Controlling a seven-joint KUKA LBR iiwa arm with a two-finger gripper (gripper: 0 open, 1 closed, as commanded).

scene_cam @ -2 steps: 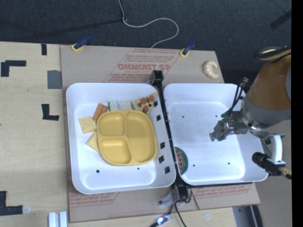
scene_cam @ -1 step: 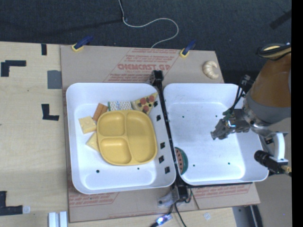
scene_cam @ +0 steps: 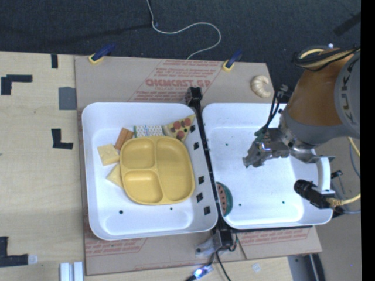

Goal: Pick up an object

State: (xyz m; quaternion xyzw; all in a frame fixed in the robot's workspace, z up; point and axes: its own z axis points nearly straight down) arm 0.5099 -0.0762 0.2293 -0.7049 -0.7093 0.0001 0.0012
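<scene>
The tool (scene_cam: 256, 155) is hanging over the right bin (scene_cam: 246, 209); I cannot tell its state. The yellow plate (scene_cam: 157, 170) is lying in the left bin (scene_cam: 96, 204), with small food pieces (scene_cam: 109, 153) beside it.

Arm (scene_cam: 319, 107) enters from the right of the view, orange band uppermost, grey wrist (scene_cam: 293, 136) below it angled down and leftward. Pincer (scene_cam: 256, 158) points toward lower left, hanging low. Finger spacing not resolvable from this angle. Nothing visibly gripped.
</scene>
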